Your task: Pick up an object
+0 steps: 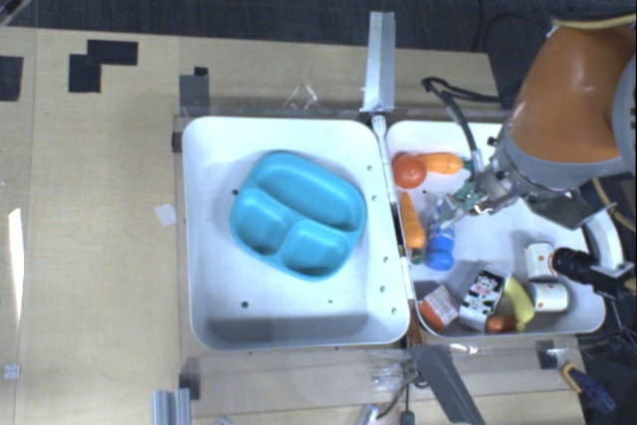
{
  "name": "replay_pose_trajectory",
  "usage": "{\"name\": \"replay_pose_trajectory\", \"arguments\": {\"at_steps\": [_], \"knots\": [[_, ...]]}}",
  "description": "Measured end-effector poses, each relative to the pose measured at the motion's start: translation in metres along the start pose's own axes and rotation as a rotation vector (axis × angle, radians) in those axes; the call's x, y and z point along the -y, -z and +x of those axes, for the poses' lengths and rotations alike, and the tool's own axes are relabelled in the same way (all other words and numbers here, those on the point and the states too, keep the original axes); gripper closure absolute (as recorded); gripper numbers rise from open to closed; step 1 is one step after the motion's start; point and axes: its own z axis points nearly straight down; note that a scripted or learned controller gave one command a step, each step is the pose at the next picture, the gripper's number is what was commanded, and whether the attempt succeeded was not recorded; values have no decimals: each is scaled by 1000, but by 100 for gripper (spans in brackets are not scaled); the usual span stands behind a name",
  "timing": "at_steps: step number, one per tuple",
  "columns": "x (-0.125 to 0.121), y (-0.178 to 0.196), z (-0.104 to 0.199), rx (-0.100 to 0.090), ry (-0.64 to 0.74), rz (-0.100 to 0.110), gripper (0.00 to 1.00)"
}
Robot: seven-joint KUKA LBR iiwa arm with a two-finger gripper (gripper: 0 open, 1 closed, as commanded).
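Right white bin (587,318) is cluttered, left white bin (199,244) carries one big item, a blue three-compartment plastic tray (297,213) sitting roughly mid-bin, tilted, with bare white floor all around it, most of it toward the near edge. The grey arm with orange band (572,109) comes in from the right and covers the far right part of the right bin; its gripper (466,201) sits low over that bin's left-centre, and I cannot tell if it is released or clenched (too small, tangled with cable and clear stuff). Nothing visibly between the tips. Pickable items crowd it: an orange-red round ball-like object (409,171) touching an orange elongated piece (443,163) at the far left corner, an orange carrot-shaped toy (411,223) lying along the divider wall, a blue bottle cap or small blue bottle (440,253) just beside it, right under the gripper area. Near edge holds a packed row: a red-and-white small packet (441,307), a black-and-white printed box (482,292), a yellow banana-like toy (517,299), a white cylinder cup (549,297), all touching or overlapping. Open floor in this bin is a patch in the middle-right, between gripper and near row. A metal divider rail (379,65) stands between bins at the far side.
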Motion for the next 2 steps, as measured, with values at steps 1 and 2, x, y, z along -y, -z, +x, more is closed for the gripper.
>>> {"name": "replay_pose_trajectory", "arguments": {"at_steps": [1, 2], "knots": [[-110, -25, 46, -2, 102, 4, 100], [-112, -13, 46, 0, 109, -2, 100]]}}
